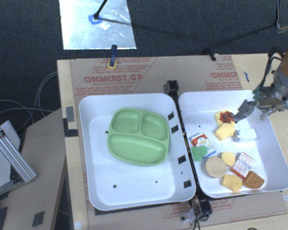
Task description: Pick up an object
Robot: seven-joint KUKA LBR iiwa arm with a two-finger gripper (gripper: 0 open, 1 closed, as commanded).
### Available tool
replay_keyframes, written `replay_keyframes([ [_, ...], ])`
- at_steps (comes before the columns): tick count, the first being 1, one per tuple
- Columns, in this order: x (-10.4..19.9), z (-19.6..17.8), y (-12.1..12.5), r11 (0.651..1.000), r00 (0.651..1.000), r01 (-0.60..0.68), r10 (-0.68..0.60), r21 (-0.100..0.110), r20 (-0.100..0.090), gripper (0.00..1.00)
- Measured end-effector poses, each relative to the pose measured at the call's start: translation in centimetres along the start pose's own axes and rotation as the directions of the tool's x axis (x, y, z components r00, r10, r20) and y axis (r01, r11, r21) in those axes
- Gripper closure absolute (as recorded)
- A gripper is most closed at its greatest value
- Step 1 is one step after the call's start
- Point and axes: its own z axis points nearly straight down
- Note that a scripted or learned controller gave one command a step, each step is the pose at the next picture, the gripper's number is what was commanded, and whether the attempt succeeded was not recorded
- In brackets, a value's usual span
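Yellow plastic is what sits nearest my tool (242, 111): a ridged toy piece like a corn cob (225, 131), lying in the right bin (280, 169) toward its far edge, with a small red-and-orange piece (226, 116) touching it on the far side. I judge the cob light, stiff and a little slick, so a grip across its short width, over the ridges, should hold better than one along its length. My tool hangs low over the far right part of that bin, just beside the red piece and near the cob, which lies toward the bin's centre from it; whether it is apart or together I cannot tell, and nothing shows between its tips. A white block (247, 135) lies just right of the cob. More toy food fills the near half, and the left bin (95, 155) carries a green divided plate (138, 136).
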Motion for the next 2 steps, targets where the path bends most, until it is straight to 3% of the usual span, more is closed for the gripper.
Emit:
replay_keyframes([
  [1, 0.0, -0.6, 0.2, 1.000, 1.000, 0.003, -0.003, -0.011, 0.002, 0.00],
  [2, 0.9, 4.3, 0.9, 1.000, 1.000, 0.004, -0.004, -0.010, 0.001, 0.00],
])
